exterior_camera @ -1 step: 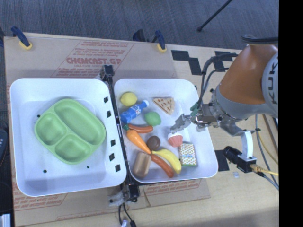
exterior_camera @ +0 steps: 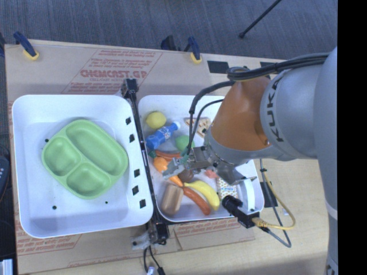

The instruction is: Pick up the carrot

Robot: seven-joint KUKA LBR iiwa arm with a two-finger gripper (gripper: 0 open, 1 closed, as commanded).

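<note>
Several toy foods lie in the right bin (exterior_camera: 252,176). A long orange tapered piece, which I take for the carrot (exterior_camera: 197,200), lies near the bin's front edge, between a yellow banana (exterior_camera: 207,192) and a brown bread roll (exterior_camera: 171,199). My gripper (exterior_camera: 188,165) hangs low over the middle of the pile, just behind the carrot's upper end, with the orange-banded wrist above it. The wrist hides the food beneath it, and nothing shows in the gripper's grasp.
A yellow lemon (exterior_camera: 155,120), a blue bottle (exterior_camera: 161,135), a green piece (exterior_camera: 182,142) and small orange and red pieces (exterior_camera: 161,162) crowd the right bin's left side. The left bin (exterior_camera: 28,199) holds a green divided plate (exterior_camera: 85,157).
</note>
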